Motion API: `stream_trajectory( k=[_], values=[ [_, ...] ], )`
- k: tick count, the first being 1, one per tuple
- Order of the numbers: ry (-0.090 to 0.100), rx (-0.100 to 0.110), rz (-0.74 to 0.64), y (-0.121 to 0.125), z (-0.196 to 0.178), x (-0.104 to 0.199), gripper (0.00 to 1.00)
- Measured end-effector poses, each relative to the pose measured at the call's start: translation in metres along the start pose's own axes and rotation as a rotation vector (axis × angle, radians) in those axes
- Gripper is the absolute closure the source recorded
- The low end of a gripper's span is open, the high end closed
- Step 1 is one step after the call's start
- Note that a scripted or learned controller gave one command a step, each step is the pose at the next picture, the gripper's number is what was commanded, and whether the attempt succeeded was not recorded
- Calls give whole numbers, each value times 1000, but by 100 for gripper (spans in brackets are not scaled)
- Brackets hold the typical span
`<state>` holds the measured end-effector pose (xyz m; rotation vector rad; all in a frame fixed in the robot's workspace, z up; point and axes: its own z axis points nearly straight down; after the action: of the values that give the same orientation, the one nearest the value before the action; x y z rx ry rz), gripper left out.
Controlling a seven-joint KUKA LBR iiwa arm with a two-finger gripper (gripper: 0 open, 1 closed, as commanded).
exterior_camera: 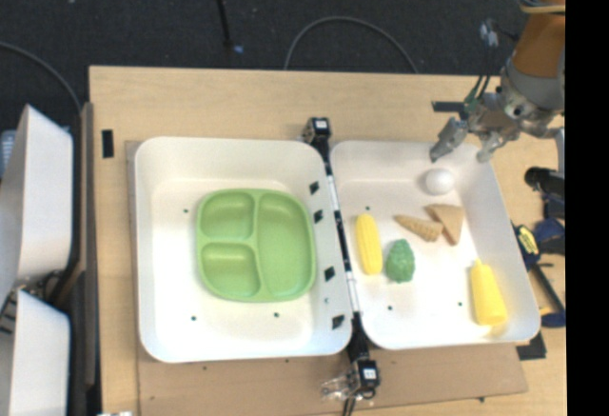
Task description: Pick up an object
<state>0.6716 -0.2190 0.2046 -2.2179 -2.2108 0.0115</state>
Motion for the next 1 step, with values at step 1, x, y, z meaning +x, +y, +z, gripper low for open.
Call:
stream_trajectory(
  k=[1],
  values=[
    [-4,-15,-4,3,-10,1,0]
  ],
)
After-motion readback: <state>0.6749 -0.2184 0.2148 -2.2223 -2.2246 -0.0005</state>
